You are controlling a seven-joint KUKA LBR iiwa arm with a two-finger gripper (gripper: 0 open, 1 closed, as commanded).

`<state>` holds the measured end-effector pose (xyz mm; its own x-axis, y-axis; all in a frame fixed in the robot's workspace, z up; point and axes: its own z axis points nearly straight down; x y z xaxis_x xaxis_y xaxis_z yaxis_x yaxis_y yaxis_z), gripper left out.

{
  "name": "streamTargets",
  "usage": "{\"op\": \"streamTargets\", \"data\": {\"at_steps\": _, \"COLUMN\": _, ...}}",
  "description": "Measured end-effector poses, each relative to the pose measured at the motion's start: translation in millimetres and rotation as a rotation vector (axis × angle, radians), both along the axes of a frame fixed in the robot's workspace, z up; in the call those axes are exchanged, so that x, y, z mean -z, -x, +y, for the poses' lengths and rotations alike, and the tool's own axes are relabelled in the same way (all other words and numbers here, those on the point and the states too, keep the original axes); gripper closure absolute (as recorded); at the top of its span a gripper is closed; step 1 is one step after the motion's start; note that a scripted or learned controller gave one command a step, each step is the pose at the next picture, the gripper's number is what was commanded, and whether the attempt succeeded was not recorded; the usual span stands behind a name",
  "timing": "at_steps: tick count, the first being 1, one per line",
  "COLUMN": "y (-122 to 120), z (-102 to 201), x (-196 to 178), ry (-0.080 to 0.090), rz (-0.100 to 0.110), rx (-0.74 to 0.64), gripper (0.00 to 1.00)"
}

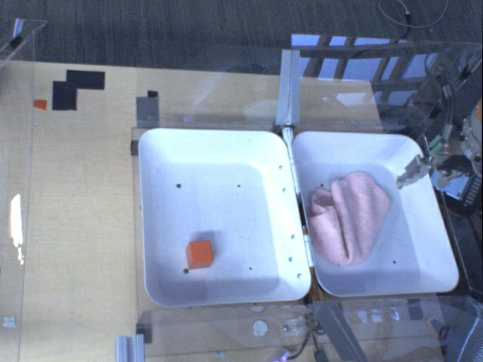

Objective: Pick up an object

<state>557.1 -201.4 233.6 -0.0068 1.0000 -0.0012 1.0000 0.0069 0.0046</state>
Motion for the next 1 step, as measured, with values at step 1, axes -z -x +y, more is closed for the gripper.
{"op": "streamTargets", "data": {"at_steps": 1, "y": -5.2, "z": -2.9, "x": 126.8, "ry": 0.000, "rz": 0.001, "rx": -0.102, "gripper": 0.00}}
